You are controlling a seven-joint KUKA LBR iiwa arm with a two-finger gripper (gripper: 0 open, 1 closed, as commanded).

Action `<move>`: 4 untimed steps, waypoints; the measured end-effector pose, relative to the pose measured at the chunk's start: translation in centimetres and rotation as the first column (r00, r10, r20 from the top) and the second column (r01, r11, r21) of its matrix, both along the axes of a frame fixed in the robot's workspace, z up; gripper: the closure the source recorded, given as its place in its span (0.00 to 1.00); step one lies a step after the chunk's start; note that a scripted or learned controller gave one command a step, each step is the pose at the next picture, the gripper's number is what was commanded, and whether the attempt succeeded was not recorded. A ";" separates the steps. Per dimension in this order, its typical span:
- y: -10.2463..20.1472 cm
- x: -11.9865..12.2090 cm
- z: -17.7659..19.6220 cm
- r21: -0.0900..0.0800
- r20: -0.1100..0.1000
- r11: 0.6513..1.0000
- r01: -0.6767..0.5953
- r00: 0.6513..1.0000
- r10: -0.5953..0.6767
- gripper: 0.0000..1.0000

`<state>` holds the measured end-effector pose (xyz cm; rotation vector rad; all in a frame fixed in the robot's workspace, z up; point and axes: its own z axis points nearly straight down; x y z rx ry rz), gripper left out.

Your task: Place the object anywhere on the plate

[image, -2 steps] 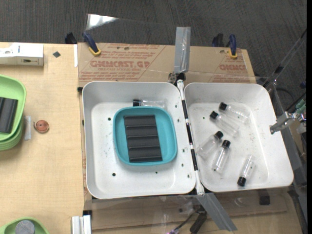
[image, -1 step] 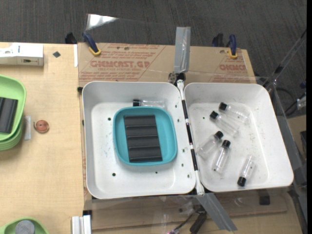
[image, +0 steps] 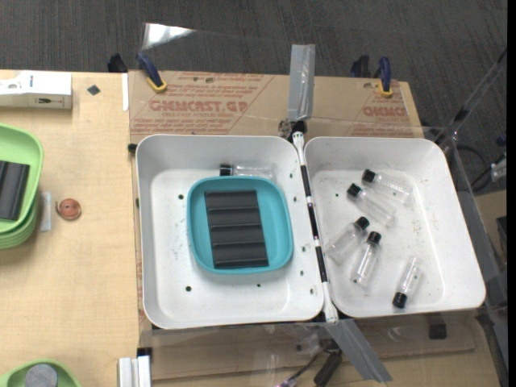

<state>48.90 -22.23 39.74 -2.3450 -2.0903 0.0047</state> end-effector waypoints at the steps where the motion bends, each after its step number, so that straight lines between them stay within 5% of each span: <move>1: 0.0 0.0 0.0 0.000 0.000 1.000 0.000 1.000 0.000 0.00; 4: 0.0 0.0 0.0 0.000 0.000 1.000 0.000 1.000 0.000 0.00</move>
